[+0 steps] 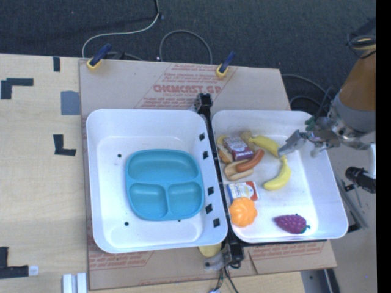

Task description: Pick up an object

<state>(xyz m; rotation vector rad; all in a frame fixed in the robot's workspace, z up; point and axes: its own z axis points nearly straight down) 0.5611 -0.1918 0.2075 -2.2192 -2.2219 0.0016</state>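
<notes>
Nearest the camera, in the right shallow white plastic bin, a purple toy bunch of grapes near the front wall, and left of it a round orange toy fruit hard against the dividing wall, touching a small white packet with blue print, lettering too small to read. Farther in, a curved yellow toy banana lying free mid-bin, a toy hot dog in a tan bun just left of it, and behind that a small brown-and-white wrapped box with an illegible label beside a second yellow banana-like piece. Above the banana, reaching in from the right on the grey arm with orange band, the two-finger pincer, released, fingers spread and slanting down-left, nothing between them, tip close to the second yellow piece. In the left shallow white plastic bin, a light-blue three-compartment plastic plate lying flat at centre. Beneath both bins, a brown cardboard sheet on the wooden surface, printed in red, upside down, seemingly "CHEMCAST GP", clipped at the far edge by a yellow clamp and a blue-and-yellow clamp. Beyond, black and white cables on dark carpet.
</notes>
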